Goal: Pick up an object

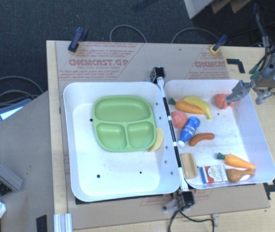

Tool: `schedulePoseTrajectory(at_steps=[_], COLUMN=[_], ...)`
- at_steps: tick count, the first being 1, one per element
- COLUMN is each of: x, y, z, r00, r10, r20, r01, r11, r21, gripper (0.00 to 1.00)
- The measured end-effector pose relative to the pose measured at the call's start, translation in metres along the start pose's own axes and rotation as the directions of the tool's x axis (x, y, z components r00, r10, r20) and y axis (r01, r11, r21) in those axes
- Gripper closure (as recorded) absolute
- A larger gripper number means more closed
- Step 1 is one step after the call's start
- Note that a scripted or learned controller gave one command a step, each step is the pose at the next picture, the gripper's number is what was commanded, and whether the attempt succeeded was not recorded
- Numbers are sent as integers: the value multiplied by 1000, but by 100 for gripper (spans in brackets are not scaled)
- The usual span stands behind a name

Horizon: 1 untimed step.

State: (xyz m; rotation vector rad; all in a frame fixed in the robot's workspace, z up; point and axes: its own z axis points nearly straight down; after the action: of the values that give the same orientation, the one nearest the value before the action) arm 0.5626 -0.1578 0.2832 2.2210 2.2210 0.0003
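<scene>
The right bin [253, 129] holds several toy foods. A red round piece [220, 100] lies near its far edge, next to a yellow banana [199, 105] and a small orange carrot [186, 108]. Lower down are a pink piece [178, 119], a blue bottle [189, 129] and a brown sausage [201, 138]. My gripper [249, 95] hovers at the bin's far right corner, open. Its left finger [237, 93] points at the red piece and touches or nearly touches it. Nothing sits between the fingers.
A larger carrot [238, 161], a small carton [212, 174] and a tan block [188, 165] lie along the right bin's near edge. The left bin [79, 144] bears a green divided plate [124, 123] with a yellow slice [158, 140] beside it.
</scene>
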Motion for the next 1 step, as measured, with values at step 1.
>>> schedulePoseTrajectory(at_steps=[1], x=[-28], y=[40], z=[74], r00=[1000], r10=[0], r20=[-1], r01=[0], r11=[1000], r21=[3], gripper=[0])
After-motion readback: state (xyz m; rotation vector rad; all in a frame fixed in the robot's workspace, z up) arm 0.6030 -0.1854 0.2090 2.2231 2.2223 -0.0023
